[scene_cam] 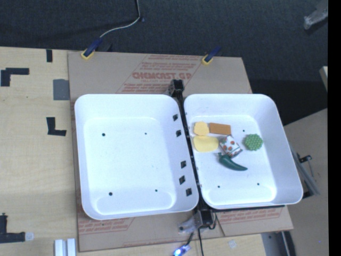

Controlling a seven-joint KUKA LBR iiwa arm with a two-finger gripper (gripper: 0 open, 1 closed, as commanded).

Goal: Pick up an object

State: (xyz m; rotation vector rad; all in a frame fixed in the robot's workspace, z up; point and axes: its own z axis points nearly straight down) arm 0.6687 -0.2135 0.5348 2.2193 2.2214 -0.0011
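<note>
Six small objects were noted clustered in the right-hand bin [278,112]. The green knobbly ball [253,142], lying slightly apart from the rest, was judged the easiest target, best approached from straight above and straddled evenly. The state of the jaws could not be told, and the red-and-white item [229,145], crowded between the dark green pepper [233,163] and a yellow piece [205,143], was too small to be identified.
</note>
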